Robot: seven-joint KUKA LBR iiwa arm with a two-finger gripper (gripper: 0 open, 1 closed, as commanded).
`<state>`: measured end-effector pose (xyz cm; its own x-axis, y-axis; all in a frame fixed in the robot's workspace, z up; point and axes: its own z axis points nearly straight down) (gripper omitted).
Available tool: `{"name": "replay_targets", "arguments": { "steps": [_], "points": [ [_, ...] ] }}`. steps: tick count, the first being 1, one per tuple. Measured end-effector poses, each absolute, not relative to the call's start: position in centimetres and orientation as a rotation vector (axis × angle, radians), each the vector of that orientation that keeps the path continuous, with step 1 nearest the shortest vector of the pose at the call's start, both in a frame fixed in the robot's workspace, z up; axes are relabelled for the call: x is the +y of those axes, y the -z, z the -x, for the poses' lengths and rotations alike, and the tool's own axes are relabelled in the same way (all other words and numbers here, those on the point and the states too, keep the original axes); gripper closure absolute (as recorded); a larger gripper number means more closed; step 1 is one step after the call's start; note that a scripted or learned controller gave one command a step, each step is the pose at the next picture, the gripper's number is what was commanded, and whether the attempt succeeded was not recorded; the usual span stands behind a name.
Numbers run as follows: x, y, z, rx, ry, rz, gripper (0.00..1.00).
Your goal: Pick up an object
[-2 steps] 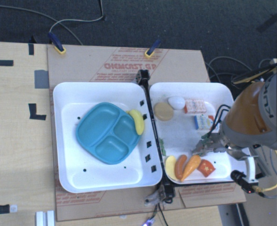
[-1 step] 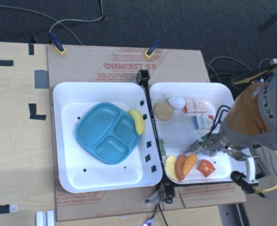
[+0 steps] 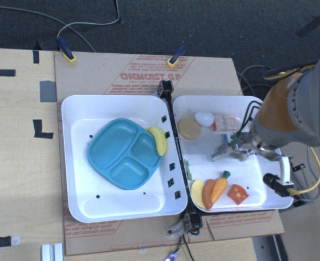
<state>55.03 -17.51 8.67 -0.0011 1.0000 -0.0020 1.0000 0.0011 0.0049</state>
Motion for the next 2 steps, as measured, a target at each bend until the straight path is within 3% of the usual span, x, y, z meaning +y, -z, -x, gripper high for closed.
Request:
{"name": "replay_targets", "arguments": {
  "steps": [2],
  "points": [
    [-11.7,-8.5,-66.8,2.222,0.007,-2.220,0.00]
  ]
}}
